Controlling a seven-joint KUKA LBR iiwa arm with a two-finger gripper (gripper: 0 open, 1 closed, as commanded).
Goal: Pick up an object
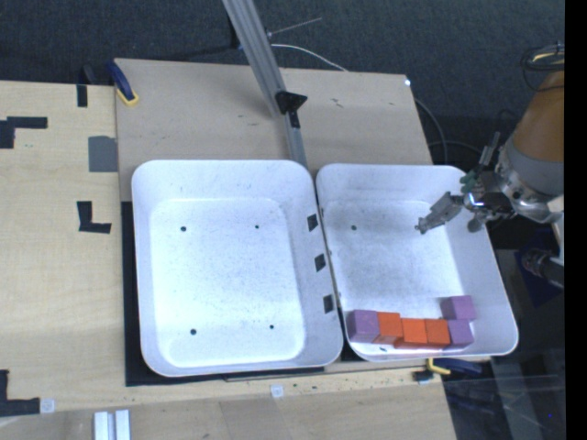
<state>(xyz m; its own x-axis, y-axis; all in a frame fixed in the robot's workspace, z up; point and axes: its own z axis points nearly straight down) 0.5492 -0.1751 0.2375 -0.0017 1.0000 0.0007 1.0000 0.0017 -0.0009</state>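
Blocks (415, 325) nearest the camera: a row packed along the near wall of the right bin (404, 177), purple at the left end, orange ones in the middle, two purple ones stacked or bunched at the right end (can't tell exactly how many pieces, edges blur together). They touch each other and sit against the bin's front rim. Left bin (147, 191) beside it, walls touching or nearly so at the centre seam.

Gripper (431, 220) is over the far right part of the right bin, reaching in from the right at a slant, well apart from the blocks. Nothing between its fingers. Too small and dark to say if the pincer is apart or together, so cannot tell. Arm (537, 145) with the orange band sits at the right edge, above the bin's far corner.

Step, as I judge it: approach phase, no grasp yet, pick not started. Task object is any of the blocks, all at the near wall.

Next move calls for: travel toward the camera along the bin, then descend on one block. Tricky bit is that the row is tight against the wall and block-to-block, so little room for fingers. The end purple pieces look the most reachable, probably gripped across their free sides.
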